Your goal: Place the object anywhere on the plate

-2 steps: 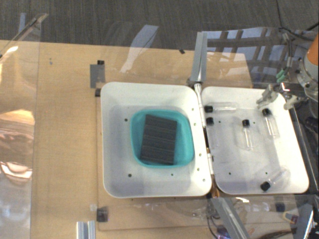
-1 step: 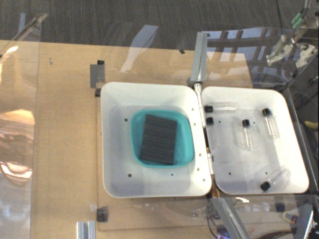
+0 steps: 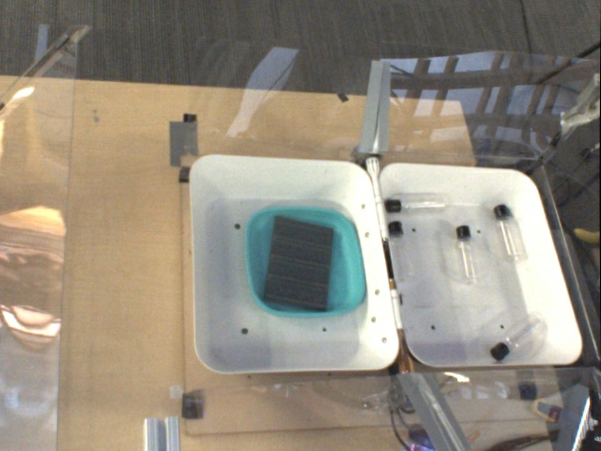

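Camera view: two shallow white bins sit side by side on a pale wooden bench [image 3: 113,280], their inner rims touching down the middle of the frame. The left bin [image 3: 211,252] fills the centre and the right bin [image 3: 554,280] takes the right-hand part.

One teal plate [image 3: 349,271] with rounded corners lies in the middle of the left bin. One object [image 3: 299,266] lies on it, a dark grey rectangular slab with ribs across its top. It is flat, its long side runs up and down the frame with a slight tilt, and it lies wholly within the plate's rim. The task's thing is therefore on the plate already, near its centre.

The right bin holds small clear vials with black caps, and five caps can be counted. Two caps [image 3: 393,215] sit close together at the bin's upper left. One capped vial [image 3: 465,252] lies near the middle and another [image 3: 508,230] is toward the upper right. A fifth [image 3: 516,339] lies slanted at the lower right. The glass bodies are faint against the white, so only the caps give a sure count.

A grey metal post [image 3: 377,111] rises above the point where the bins meet. Two small dark blocks sit on the bench, one [image 3: 189,120] above the left bin's upper left corner and one [image 3: 192,404] below its lower left corner.

Whether the claw is released or clenched cannot be told.
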